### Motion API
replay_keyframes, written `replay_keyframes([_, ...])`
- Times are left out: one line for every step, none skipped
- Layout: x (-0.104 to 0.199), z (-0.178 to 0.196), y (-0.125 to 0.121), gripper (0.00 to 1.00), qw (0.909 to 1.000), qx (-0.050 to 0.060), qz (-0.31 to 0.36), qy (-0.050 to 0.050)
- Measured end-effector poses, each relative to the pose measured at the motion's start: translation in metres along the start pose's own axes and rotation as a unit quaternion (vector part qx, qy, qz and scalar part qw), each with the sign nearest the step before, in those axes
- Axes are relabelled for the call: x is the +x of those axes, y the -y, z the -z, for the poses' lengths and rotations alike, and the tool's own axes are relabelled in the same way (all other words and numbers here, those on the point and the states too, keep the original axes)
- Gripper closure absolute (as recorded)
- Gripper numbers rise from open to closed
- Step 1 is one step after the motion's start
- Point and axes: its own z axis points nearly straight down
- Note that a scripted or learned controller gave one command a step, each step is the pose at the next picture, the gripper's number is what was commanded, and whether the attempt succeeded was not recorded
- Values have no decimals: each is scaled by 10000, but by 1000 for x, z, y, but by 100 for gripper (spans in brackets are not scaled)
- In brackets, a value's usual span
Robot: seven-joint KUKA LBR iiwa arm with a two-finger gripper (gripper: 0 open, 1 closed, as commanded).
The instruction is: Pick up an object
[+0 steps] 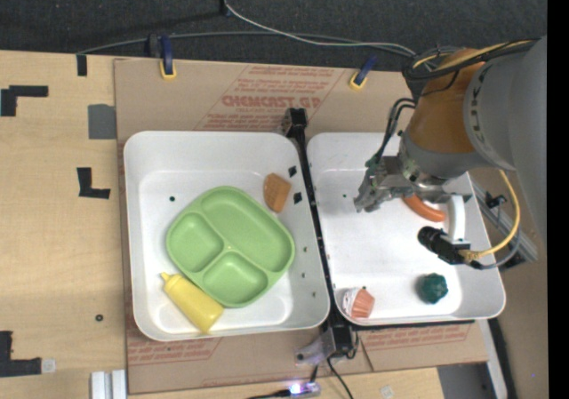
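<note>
My gripper (372,195) hangs over the upper middle of the right bin (391,251), its dark fingers pointing down and left with nothing visible between them. Just to its right an orange object (425,207) lies partly hidden under the wrist. A dark green object (433,288) sits near the right bin's lower right corner. An orange and white object (359,301) lies at that bin's lower left edge. The left bin (147,211) holds a green divided plate (231,246), a yellow bottle (190,301) and a brown piece (276,192).
A black divider (313,219) runs between the two bins. A black part with a yellow cable (444,244) hangs from the arm over the right bin's right side. Cardboard (267,95) lies under both bins, clamped at the back.
</note>
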Motion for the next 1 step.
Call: replay_keyframes([2,62,3,100,10000,-6,0,2])
